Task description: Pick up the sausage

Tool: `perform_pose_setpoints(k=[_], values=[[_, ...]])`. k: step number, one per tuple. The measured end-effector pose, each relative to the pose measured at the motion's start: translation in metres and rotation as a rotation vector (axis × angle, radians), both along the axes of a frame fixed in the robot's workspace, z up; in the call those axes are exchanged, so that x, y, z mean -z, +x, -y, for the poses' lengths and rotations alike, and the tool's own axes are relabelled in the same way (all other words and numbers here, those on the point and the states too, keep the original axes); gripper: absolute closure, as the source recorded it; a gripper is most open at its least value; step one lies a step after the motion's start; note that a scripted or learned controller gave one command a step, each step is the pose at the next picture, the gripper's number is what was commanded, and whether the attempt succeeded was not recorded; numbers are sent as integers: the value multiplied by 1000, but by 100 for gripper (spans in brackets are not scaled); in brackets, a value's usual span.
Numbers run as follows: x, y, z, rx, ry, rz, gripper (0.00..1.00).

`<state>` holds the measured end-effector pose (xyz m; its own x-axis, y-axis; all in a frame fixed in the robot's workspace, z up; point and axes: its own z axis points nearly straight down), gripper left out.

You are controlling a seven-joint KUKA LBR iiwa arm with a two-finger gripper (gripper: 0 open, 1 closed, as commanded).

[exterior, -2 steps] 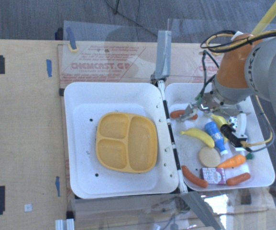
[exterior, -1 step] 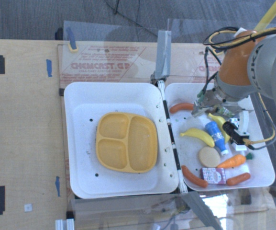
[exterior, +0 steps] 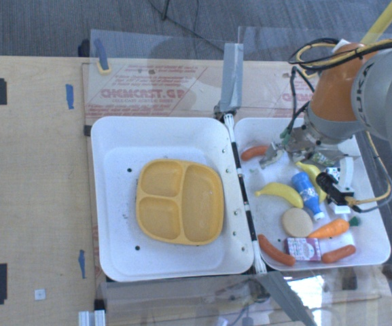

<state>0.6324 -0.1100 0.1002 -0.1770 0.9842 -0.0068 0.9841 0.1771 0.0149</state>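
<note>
Three reddish sausages lie in the right bin. One sausage rests near the bin's far left corner. A second sausage lies along the near left edge, and a third sausage sits at the near right. My gripper hangs low over the far left part of this bin, just right of the first sausage and close to it. I see nothing held in it. The grey arm with its orange band comes in from the upper right.
The right bin also holds a banana, a blue bottle, a round beige cookie, a carrot and a pink carton. In the left bin lies a yellow divided plate.
</note>
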Motion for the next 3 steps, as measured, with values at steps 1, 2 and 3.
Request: perform_pose_setpoints(k=[1,2,3], values=[[13,36,-5,-79,1,-11,0],[0,37,-4,-80,-2,-5,100],[-86,13,-52,-657,-4,-10,100]])
